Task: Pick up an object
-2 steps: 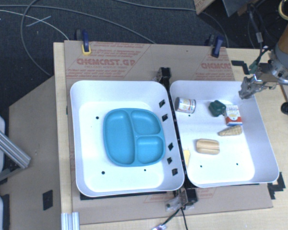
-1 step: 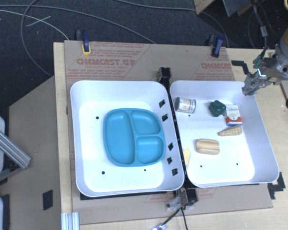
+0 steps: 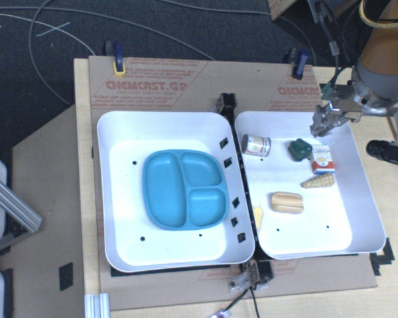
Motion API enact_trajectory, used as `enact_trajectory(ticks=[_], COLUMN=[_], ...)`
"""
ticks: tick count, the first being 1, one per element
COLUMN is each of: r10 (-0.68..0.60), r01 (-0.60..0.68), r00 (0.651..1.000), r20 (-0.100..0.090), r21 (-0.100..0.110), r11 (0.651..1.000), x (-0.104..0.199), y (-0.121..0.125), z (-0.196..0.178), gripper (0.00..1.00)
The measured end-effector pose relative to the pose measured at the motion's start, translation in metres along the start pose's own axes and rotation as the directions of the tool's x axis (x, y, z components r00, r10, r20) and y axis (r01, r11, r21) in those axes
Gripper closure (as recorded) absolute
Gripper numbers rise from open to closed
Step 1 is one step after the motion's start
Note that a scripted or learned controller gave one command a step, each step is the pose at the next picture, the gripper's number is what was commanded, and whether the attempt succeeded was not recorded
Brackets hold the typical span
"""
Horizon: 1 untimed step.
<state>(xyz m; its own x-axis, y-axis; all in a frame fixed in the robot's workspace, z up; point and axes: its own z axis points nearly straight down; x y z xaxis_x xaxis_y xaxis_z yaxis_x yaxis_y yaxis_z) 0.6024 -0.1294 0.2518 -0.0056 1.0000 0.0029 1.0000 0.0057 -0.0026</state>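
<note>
gripper: (image 3: pixel 326 119) hangs over the far right corner of the right bin (image 3: pixel 358 230); fingers too small and blurred to read, can't tell if spread or closed, nothing visibly between them
nearest targets: dark green object (image 3: pixel 300 150) and small red-and-white packet (image 3: pixel 322 158), just beside each other, near the gripper
other targets: can (image 3: pixel 257 145) lying on its side by the divider; corn cob (image 3: pixel 318 181); bun-shaped piece (image 3: pixel 286 203) mid-bin
left bin: (image 3: pixel 119 244) holds a blue divided plate (image 3: pixel 184 188), not a likely pick
handling, judged: all look like light toy items; can is stiff and will roll, so grip across its short axis; bun probably soft, forgiving; packet flat, hard to get under
best bet: green object, closest, chunky enough for a top pinch
</note>
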Motion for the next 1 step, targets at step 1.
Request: enact_trajectory(ticks=[1], r10=[0.0], r01=[0.0], r00=[1.0], r20=[0.0], r21=[0.002], r11=[1.0], x=[0.0579], y=[-0.015], z=[0.009], gripper=[1.0])
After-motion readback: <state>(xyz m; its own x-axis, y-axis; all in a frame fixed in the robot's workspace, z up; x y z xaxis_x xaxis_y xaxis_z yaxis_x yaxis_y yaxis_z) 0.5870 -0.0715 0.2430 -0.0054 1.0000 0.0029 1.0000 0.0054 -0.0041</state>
